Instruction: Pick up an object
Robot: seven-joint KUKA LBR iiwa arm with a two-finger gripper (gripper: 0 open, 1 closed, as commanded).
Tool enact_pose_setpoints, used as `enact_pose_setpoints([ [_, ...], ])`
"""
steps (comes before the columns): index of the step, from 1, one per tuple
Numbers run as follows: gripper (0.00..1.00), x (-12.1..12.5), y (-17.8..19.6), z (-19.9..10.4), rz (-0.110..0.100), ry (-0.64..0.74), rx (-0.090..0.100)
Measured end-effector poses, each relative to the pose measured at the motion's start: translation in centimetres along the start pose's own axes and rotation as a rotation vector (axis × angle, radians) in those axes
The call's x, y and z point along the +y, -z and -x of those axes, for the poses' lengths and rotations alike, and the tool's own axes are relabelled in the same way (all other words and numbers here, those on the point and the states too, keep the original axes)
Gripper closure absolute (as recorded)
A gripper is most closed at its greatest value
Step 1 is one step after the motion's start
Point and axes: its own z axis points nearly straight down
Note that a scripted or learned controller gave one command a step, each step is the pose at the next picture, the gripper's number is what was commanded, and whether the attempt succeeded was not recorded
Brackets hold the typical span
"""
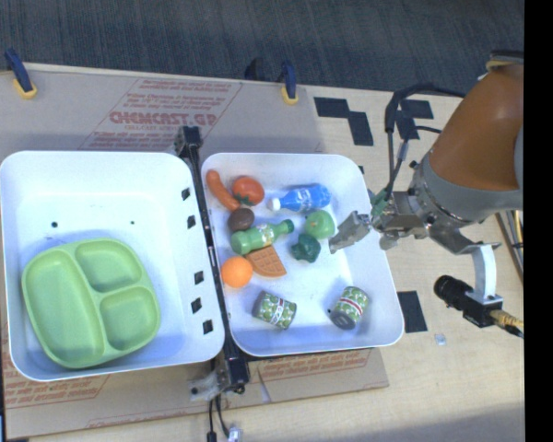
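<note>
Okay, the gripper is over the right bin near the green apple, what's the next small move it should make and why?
Probably a short shift left, then down onto the green apple. The gripper sits just right of the apple, above the right bin, with nothing between its fingers. The apple is the nearest thing, though the dark green toy and blue bottle crowd it, so a careful descent seems wise.

Green tray (90, 302) in left bin (18, 178). Right bin (373, 247) crowded: carrot (219, 190), tomato (248, 190), blue bottle (301, 198), green bottle (261, 238), orange (237, 272), two cans (275, 309). Tool (350, 231) over right bin's right side, beside green apple (320, 224).
</note>
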Motion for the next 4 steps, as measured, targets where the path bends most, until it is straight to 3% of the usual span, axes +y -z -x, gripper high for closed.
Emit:
enact_pose_setpoints([
  [1,0.0,1.8,-10.2,5.3,-0.004,0.0,0.0],
  [2,0.0,6.9,-19.4,5.2,0.0,0.002,-0.001],
  [3,0.0,-0.9,-19.4,5.3,-0.001,0.0,0.0],
  [4,1.0,-0.7,-18.3,5.3,0.001,0.007,-0.001],
])
